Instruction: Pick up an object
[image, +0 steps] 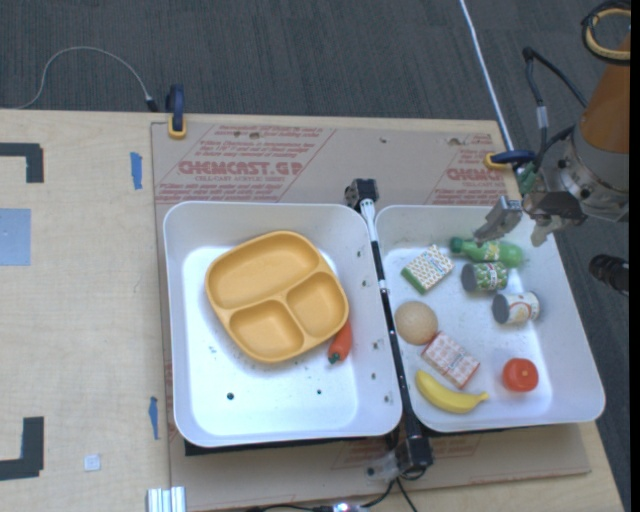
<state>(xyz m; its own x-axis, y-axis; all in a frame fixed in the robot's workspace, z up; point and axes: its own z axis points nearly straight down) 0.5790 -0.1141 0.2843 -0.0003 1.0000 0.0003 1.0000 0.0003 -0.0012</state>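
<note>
With jaws spread, the gripper (518, 222) hovering over the right bin's (578, 318) far edge should drop squarely astride the green bottle (487, 250) before closing.

Cardboard sheet (240, 160) reads "CHEMCAST GP" in red (partly legible).

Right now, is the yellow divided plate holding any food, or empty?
Empty: the yellow divided plate shows three bare compartments; the toy carrot lies outside it, against its rim.
</note>
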